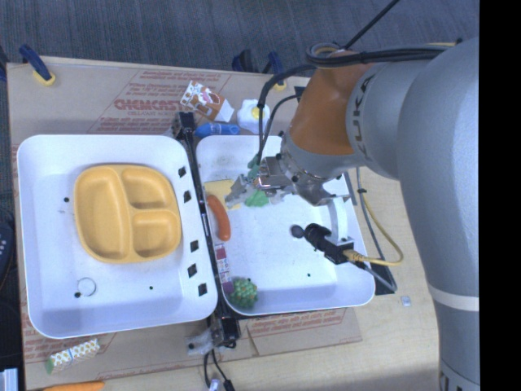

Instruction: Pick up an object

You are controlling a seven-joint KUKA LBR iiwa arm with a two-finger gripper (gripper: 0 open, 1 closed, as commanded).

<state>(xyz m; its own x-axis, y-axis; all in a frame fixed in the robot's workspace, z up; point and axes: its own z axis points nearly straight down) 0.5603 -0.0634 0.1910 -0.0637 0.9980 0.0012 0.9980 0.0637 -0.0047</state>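
Green fuzzy ball (242, 291) sits at the near edge of the right bin (277, 287), orange sausage (220, 217) further up along the divider, pale yellow piece (216, 189) past that. Gripper (254, 187) is low over the far half of that bin, just above a small green object (256, 199); can't tell if the pincer is apart or together, nothing visibly held. Judgement: pick not done, grasp and lift both left. Count: two bins, one yellow divided tray (126, 212) in the left bin (41, 300), four loose items on the right.
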